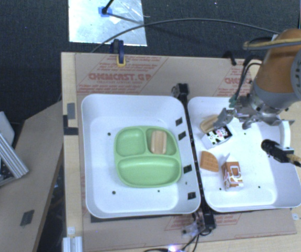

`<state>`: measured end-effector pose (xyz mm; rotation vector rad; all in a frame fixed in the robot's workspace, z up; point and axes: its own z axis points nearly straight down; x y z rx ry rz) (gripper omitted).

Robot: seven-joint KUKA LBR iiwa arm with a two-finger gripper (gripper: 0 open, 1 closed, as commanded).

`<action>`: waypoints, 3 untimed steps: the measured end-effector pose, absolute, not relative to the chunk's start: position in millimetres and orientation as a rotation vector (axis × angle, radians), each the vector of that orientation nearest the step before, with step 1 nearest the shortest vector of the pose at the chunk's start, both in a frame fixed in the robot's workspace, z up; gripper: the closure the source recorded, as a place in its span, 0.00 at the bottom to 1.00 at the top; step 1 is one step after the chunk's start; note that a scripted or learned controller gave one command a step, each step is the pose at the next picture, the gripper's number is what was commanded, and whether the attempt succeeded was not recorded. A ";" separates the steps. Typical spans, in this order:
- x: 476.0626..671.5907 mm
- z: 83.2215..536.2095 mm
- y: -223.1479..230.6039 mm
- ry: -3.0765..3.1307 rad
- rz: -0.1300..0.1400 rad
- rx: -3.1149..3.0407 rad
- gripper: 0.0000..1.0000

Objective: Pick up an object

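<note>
My gripper (235,118) hangs over the back of the right bin (287,193), open, with nothing between its fingers. Its left finger (225,116) is just above a black-and-white patterned card (218,135) and next to a tan bread-like piece (209,123). Nearer the front lie an orange wedge (209,161) and a small orange-and-white box (232,175). In the left bin (95,140) sits a green divided plate (146,171) with a tan block (158,142) in its upper right compartment.
A black divider with clips (191,151) runs between the two bins. A black-and-white fitting with a cable (276,148) hangs off the arm over the right bin's right half. A blue clamp (119,50) stands at the bench's back edge.
</note>
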<state>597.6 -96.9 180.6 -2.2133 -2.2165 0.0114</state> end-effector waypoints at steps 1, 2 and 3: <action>600.7 187.9 -96.7 -2.225 -0.001 -2.218 0.00; 603.6 126.1 -95.7 -2.222 0.001 -2.219 0.00; 610.8 113.1 -97.2 -2.237 -0.024 -2.236 0.00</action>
